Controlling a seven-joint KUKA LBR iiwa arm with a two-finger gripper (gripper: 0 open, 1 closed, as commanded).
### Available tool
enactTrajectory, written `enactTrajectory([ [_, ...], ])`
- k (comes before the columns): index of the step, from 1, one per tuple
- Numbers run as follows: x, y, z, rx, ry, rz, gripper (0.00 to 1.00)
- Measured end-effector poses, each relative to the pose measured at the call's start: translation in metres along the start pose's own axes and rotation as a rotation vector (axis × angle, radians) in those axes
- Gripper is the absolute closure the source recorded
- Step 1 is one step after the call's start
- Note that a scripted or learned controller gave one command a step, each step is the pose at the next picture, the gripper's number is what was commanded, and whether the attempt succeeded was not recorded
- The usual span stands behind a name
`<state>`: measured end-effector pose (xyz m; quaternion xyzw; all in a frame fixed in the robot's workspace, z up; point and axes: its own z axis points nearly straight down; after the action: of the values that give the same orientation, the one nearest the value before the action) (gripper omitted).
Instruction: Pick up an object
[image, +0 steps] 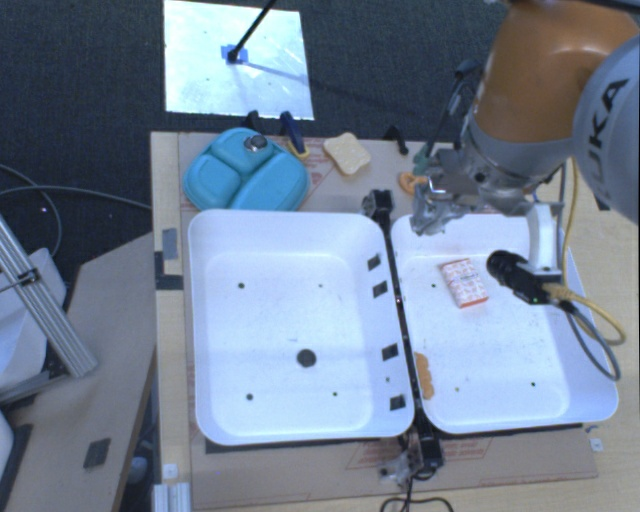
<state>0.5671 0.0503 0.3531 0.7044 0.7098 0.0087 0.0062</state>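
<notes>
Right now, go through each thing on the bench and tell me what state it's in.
Gripper: above the right bin's far left corner, holding nothing visible.
Small red-and-white box: lying flat in the right bin.
Orange piece: lying against the right bin's left wall.
Blue tray: behind the left bin.

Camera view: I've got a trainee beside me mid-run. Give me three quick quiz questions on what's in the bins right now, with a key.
1. True or false: the small red-and-white box lies in the right bin.
2. Which item sits outside the bins, behind the left bin? A) blue divided plate B) green mug
3. Fill in: the dark round disc lies in the ___ bin.

Key: 1 true; 2 A; 3 left.
</notes>
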Motion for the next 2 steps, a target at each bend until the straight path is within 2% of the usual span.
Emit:
enactTrajectory([
  [1, -0.025, -0.016, 0.020, 0.020, -0.004, 0.008, 1.00],
  [2, -0.026, -0.051, -0.012, 0.016, -0.002, 0.005, 1.00],
])
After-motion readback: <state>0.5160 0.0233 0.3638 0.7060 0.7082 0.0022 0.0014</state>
